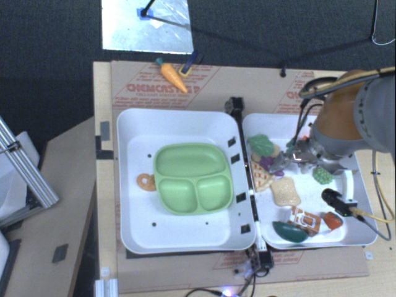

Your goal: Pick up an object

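Note:
The right bin holds several toy foods: a green leafy piece, purple grapes, a waffle, a beige bread slice, a green broccoli piece, a dark green piece, a small orange and white carton and a red piece. My gripper hangs low over the middle of this bin, just right of the grapes and above the bread slice. Its tip is blurred against the toys.
The left bin carries a green divided plate and a small pretzel. A toy carrot lies on the bench behind the bins. A shiny foil sheet sits further back. Cables hang near the arm.

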You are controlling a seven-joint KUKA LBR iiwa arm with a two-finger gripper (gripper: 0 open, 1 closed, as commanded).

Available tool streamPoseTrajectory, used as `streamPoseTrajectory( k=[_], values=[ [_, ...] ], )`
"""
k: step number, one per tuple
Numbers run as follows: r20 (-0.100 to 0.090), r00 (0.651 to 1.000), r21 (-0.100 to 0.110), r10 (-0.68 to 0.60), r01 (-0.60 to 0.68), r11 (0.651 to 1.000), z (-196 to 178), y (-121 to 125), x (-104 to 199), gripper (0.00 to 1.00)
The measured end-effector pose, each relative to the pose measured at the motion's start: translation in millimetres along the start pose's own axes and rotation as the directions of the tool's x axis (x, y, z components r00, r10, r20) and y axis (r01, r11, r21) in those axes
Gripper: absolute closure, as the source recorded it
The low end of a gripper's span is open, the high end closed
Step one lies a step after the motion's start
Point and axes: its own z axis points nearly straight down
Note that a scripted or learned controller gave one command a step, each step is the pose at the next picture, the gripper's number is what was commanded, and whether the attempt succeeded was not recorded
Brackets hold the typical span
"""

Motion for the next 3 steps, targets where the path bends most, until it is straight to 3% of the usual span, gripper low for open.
streamPoseTrajectory(
  k=[1, 2, 3],
  values=[
    [0.002, 1.0, -0.006, 0.001, -0.001, 1.0, 17.4, 1.7, -0.6, 0.0],
    [0.001, 1.0, -0.012, 0.0, 0.0, 1.0, 5.0, 3.4, 0.0, 1.0],
    [0.002, 1.0, -0.008, -0.002, 0.002, 1.0, -39.6, 8.5, -3.6, 1.0]
  ],
)
